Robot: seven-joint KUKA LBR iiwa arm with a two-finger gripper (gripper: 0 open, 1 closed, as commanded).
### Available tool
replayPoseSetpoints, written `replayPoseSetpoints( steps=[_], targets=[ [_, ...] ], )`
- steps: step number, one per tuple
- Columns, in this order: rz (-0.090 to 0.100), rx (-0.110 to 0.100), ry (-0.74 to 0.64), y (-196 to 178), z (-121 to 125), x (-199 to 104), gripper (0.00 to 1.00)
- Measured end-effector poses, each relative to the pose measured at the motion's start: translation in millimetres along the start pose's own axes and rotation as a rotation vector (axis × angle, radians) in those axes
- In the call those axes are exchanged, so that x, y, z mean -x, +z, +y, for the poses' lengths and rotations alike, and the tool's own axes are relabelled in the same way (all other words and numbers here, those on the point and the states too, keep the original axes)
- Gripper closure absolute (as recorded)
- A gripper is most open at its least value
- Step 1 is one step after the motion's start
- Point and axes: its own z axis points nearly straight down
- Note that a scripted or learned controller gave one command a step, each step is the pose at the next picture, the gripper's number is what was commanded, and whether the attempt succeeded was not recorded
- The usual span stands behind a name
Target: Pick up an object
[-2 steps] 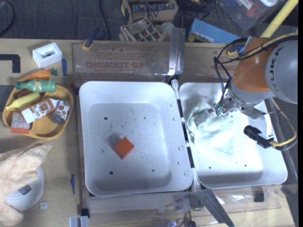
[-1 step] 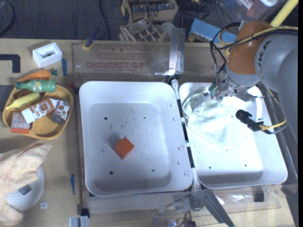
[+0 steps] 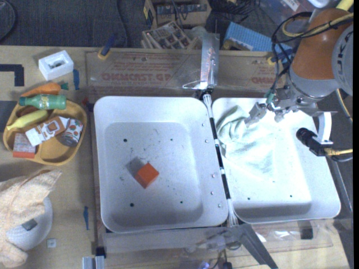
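1. One pale green-white cloth [image 3: 231, 126] lies crumpled in the right bin [image 3: 291, 203], bunched at that bin's far left corner and spreading thinly toward its middle.
2. My jaws [image 3: 259, 112] hang over the cloth's bunched end, near the bin's far edge; whether they are apart or together I cannot tell, and I see nothing gripped.
3. To do this well, I judge I should come down on the thickest fold, not the flat spread, and close fully so the fabric gathers instead of slipping out.
4. One orange block [image 3: 147, 175] sits alone in the left bin [image 3: 112, 122], just left of its middle, well apart from me.
5. Count: two white bins side by side on the worktop, one cloth, one block.
6. At the worktop's left edge, one yellow bowl [image 3: 56, 153] holds several toy foods, with one green bottle [image 3: 44, 101] across its far rim.
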Motion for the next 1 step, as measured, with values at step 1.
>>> replayPoseSetpoints(
  steps=[1],
  targets=[
    [-0.002, 0.004, 0.001, -10.8, 0.6, 1.6, 1.00]
  ],
)
